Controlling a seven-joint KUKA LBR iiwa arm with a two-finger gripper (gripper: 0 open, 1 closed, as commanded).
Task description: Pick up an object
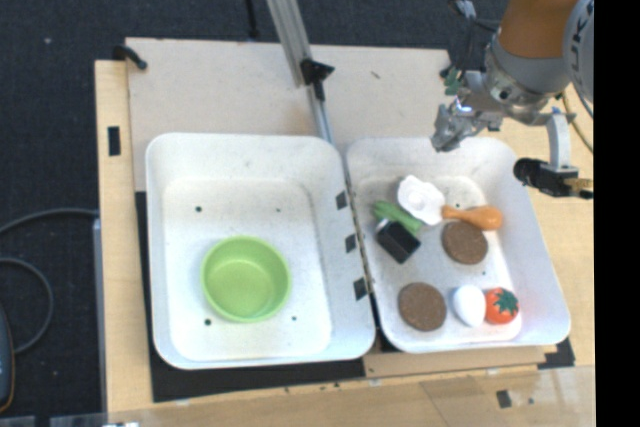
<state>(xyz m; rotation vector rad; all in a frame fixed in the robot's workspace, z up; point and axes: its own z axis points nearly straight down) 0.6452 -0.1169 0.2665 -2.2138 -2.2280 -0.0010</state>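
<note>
Hovering at the back edge of the right bin [530, 215], my jaws [452, 133] hang above its far rim, not down among the objects. Nothing is between my fingers that I can make out; at this size and slant I cannot tell whether they are parted or closed, so I record that as unknown. Candidate objects all sit in the right bin, loosely grouped toward the middle and front, which I judge is simply how they were scattered for picking. A crumpled white piece [420, 198] lies closest to me, touching or overlapping a green stick-like item [392, 212], with a small black block [397, 242] just beside that. An orange drumstick-shaped toy [474, 214] lies next to the white piece, and a brown disc [464, 242] sits just below it. Along the front: a second brown disc [422, 306], a white egg [468, 305] and a red strawberry-like toy [502, 306], the last two touching. The left bin [175, 215] holds a green bowl [246, 278] alone, well apart from me; I judge it a drop-off side or an unlikely target from my present position. Both bins rest on the counter [220, 80]. Judgement: task is at the approach stage, no pick made. The white piece and drumstick are nearest; the clustered white-green-black group risks a crowded grasp, while the discs lie flat and may be hard to pinch.
</note>
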